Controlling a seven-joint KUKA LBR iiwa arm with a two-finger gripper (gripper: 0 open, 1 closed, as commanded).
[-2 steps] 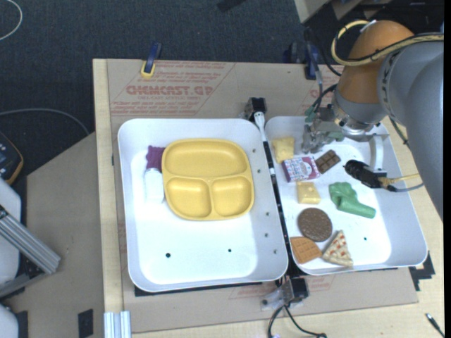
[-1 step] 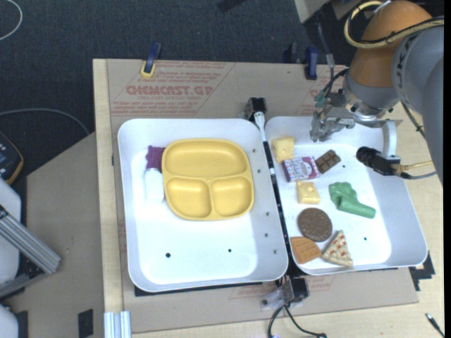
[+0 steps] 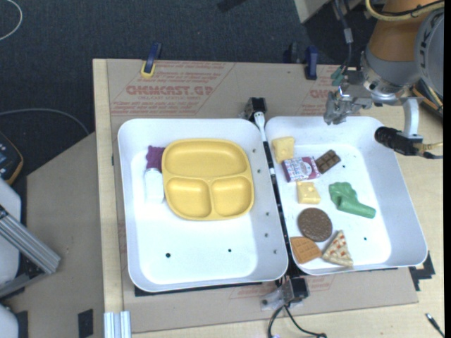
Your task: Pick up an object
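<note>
Two shallow white bins sit side by side on a brown board. The left bin [image 3: 141, 259] holds a yellow divided tray [image 3: 208, 177], which fills much of its upper half; a purple item [image 3: 153, 156] and a white item [image 3: 153, 186] lie tucked against the tray's left edge, partly hidden by it.

The right bin [image 3: 394, 210] carries the small things. A pale yellow cheese wedge [image 3: 283, 148] lies near the upper left corner, with a red-and-white packet [image 3: 299, 168] just below it and a dark chocolate piece [image 3: 327, 161] to the packet's right. Under the packet sits a small yellow block [image 3: 308, 191]. A green toy [image 3: 349, 199] lies right of that block — well clear of the bin's walls. Lower down are a round brown cookie [image 3: 314, 224], a tan cracker [image 3: 304, 249] and a pizza slice [image 3: 338, 250], these three close together near the front rim.

The gripper [image 3: 340, 110] hangs over the back rim of the right bin, at its upper edge, with the arm's orange band [image 3: 398, 20] above it. Nothing lies between the fingers; how wide they stand cannot be told from this angle. The nearest pieces — the chocolate piece and the cheese wedge — lie below and left of the gripper, apart from it, with bare bin floor between.
</note>
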